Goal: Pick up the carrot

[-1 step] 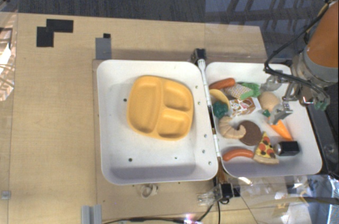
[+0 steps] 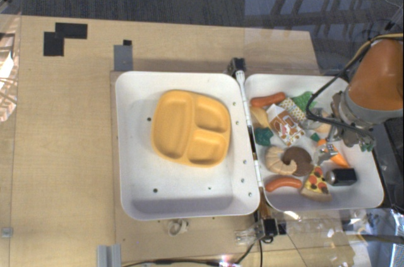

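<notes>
The carrot [image 2: 341, 160] shows as a small orange piece near the right side of the right bin [image 2: 372, 196], partly covered by the gripper. My gripper [image 2: 327, 147] hangs low over the bin's right half, directly at the carrot's left end, under the grey wrist and the orange band [image 2: 379, 76]. Whether it touches or holds the carrot is hidden by the gripper body.
The right bin is crowded: a sausage [image 2: 268, 100], a printed packet [image 2: 284, 122], a green item [image 2: 303, 100], a chocolate donut [image 2: 297, 160], a second sausage [image 2: 284, 183], a pizza slice [image 2: 315, 183] and a black block [image 2: 344, 176]. The left bin [image 2: 136, 196] holds a yellow divided plate [image 2: 165, 127].
</notes>
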### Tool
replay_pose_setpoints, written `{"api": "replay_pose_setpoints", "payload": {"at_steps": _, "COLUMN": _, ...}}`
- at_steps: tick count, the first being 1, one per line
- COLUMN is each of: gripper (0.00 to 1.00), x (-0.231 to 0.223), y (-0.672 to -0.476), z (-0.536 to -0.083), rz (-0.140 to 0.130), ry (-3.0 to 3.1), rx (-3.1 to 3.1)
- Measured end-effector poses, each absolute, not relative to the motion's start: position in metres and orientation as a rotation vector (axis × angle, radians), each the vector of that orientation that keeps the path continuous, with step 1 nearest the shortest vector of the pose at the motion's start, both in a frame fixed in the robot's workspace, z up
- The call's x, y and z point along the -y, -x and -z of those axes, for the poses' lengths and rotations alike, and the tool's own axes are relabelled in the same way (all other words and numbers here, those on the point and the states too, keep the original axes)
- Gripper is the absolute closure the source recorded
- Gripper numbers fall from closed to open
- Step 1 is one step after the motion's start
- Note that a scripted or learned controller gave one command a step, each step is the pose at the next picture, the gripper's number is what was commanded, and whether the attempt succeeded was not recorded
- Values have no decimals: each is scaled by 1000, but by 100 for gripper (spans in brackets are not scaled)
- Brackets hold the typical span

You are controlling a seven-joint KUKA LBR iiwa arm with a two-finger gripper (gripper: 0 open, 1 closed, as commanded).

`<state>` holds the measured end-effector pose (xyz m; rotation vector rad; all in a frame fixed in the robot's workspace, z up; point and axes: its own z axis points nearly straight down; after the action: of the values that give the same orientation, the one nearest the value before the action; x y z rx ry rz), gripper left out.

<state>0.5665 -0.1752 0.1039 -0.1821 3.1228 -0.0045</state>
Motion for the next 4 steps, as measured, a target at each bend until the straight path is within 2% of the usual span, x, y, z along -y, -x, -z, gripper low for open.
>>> {"api": "replay_pose_setpoints", "payload": {"at_steps": 1, "gripper": 100, "x": 174, "y": -571, "z": -117, "rz": 8, "ry": 194, "rx": -3112}}
{"api": "replay_pose_setpoints", "payload": {"at_steps": 2, "gripper": 100, "x": 207, "y": -542, "z": -91, "rz": 12, "ry": 887, "rx": -2997}}
{"api": "replay_pose_setpoints", "payload": {"at_steps": 3, "gripper": 0, "x": 206, "y": -542, "z": -90, "rz": 11, "ry": 891, "rx": -2996}}
{"api": "replay_pose_setpoints", "payload": {"at_steps": 4, "gripper": 100, "x": 205, "y": -547, "z": -104, "rz": 19, "ry": 891, "rx": -2986}}
